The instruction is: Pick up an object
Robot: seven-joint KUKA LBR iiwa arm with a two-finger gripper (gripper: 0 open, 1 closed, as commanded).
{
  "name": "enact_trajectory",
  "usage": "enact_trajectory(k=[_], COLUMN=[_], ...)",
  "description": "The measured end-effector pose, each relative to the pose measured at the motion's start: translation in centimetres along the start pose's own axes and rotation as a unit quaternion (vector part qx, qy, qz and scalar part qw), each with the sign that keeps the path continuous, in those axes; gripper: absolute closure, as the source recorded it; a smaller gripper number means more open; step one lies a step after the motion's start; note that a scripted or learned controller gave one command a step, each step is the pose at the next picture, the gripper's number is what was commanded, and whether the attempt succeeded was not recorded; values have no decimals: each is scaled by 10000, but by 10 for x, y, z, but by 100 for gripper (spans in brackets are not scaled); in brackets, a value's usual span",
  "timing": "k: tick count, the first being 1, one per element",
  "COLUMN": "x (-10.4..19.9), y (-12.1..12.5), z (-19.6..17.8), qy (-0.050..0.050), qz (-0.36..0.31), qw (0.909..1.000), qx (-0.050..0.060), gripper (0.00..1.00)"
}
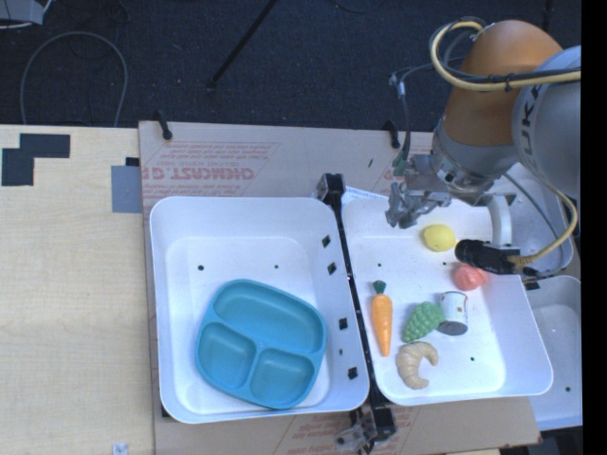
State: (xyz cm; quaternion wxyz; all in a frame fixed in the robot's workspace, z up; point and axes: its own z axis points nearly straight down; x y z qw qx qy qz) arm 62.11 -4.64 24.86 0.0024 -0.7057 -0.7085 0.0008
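Camera view: gripper (406,211) fingers indistinct.

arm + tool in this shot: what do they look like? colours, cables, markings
The arm is grey, with a rounded orange band above the wrist. A yellowish cable loops beside the band, and thin dark wires run down toward the tool, which is small, dark grey metal. I can't make out any markings.

A divided plate (260,343) lies in the left bin (175,254); carrot (381,321), grapes (423,321), croissant (416,363) and lemon (438,237) lie in the right bin (517,363).
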Motion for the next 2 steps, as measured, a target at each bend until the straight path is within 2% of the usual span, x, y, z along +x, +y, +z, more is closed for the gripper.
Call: enact_trajectory(k=[1,2], x=[58,108], y=[-10,-1], z=[0,3], qy=[1,-3], qz=[-8,-4], qw=[10000,10000], qx=[2,-10], gripper=[100,100])
